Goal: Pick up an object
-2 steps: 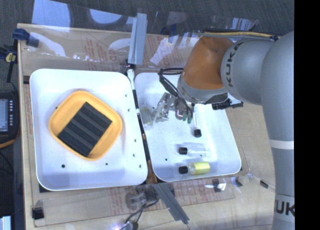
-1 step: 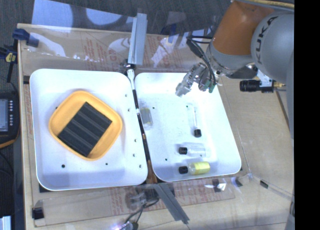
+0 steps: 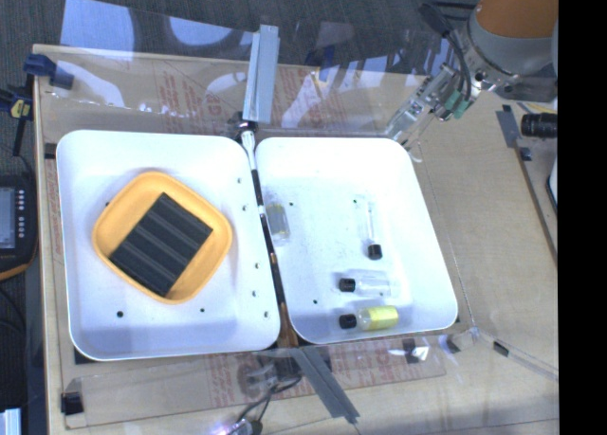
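The right bin [image 3: 417, 198] holds a small yellow bottle with a black cap [image 3: 371, 318] near its front edge. Just behind it lies a clear vial with a black cap [image 3: 365, 283]. A longer clear tube with a black tip [image 3: 367, 227] lies further back. A small clear piece [image 3: 277, 222] rests by the bin's left wall. My gripper [image 3: 410, 121] hangs over the bin's far right corner, well apart from all of these, and nothing shows in it.
The left bin [image 3: 76, 234] carries an orange dish [image 3: 211, 251] with a black ribbed pad [image 3: 161, 244] on it. A grey metal bar [image 3: 258, 73] stands behind the seam between the bins. Clear plastic sheeting lies along the back of the bench.
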Available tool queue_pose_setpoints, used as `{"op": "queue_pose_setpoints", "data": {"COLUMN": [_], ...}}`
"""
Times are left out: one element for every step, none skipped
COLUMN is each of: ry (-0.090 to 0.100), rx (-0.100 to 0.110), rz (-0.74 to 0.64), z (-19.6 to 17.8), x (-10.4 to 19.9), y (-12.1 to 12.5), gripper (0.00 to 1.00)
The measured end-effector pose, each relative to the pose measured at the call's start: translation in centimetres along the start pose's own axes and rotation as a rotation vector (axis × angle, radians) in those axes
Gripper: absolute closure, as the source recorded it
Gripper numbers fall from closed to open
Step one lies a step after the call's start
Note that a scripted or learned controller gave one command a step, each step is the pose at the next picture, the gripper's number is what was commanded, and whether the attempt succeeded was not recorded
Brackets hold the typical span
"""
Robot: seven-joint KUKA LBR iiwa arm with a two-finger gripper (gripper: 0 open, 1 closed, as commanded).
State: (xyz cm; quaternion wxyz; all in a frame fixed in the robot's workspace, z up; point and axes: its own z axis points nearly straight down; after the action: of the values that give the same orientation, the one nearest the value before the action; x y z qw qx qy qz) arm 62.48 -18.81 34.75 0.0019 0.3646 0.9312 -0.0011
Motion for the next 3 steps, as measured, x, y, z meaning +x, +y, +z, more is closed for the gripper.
{"op": "queue_pose_setpoints", "data": {"ry": [0.005, 0.004, 0.004], "rx": [0.002, 0.0, 0.0], "rz": [0.038, 0.001, 0.001], "z": [7.2, 11.6, 11.6], "x": [-3.4, -1.0, -1.0], "y": [0.3, 2.4, 2.4], "gripper": [1.0, 1.0, 0.0]}}
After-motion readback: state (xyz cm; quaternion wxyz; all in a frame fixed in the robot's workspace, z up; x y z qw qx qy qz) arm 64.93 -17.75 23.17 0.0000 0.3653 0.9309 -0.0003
